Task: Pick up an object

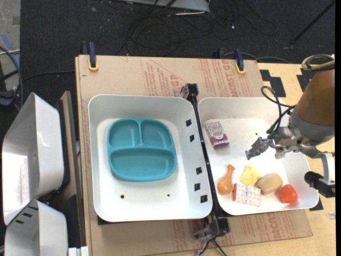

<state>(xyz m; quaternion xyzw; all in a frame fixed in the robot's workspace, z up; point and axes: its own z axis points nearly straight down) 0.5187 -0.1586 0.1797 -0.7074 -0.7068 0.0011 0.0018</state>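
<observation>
Well, from up here over the bench (pixel 160 73) nothing has been picked up so far as I can judge: every object lies on the floor of the right bin (pixel 250 108). A small purple-and-white carton (pixel 217 133) sits toward that bin's far left corner. Along the near edge there is a cluster: an orange pear-shaped toy (pixel 226 181), a yellow wedge (pixel 250 175), a red-and-white box (pixel 246 194), a tan bread-like lump (pixel 269 183) and a red tomato-like ball (pixel 288 194) near the near right corner. The left bin (pixel 101 143) holds a teal divided plate (pixel 141 149).

The arm (pixel 319 108) comes in over the right bin's right rim, its wrist bent down toward the bin's middle. The jaws (pixel 257 148) hang above bare floor between the carton and the yellow wedge; whether they are spread or closed I cannot tell, and nothing sits between them. So the whole grasp is left to do.
</observation>
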